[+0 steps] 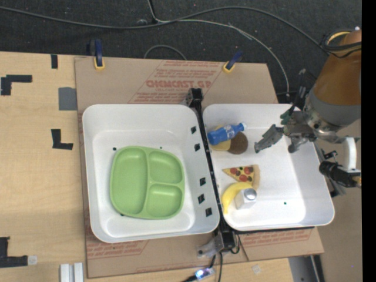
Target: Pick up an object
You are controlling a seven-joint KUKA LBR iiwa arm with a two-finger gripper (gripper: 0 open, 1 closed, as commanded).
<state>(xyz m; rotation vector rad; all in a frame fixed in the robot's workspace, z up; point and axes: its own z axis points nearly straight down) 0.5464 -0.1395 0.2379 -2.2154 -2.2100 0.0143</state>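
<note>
The right bin [305,213] holds several small objects along its left side. A blue bottle [225,133] lies next to a brown rounded piece [237,144]. Below them is a pizza-slice toy [242,173], then a yellow banana [228,198] touching a small silver can [248,196]. My gripper [275,148] hangs over the upper middle of this bin, to the right of the bottle and the brown piece. It is open, its two fingers spread apart with nothing between them.
A green divided plate [147,182] lies in the left bin [94,122]. A black divider with clips [201,151] separates the two bins. The arm's grey wrist and orange band [338,84] stand over the right bin's right rim.
</note>
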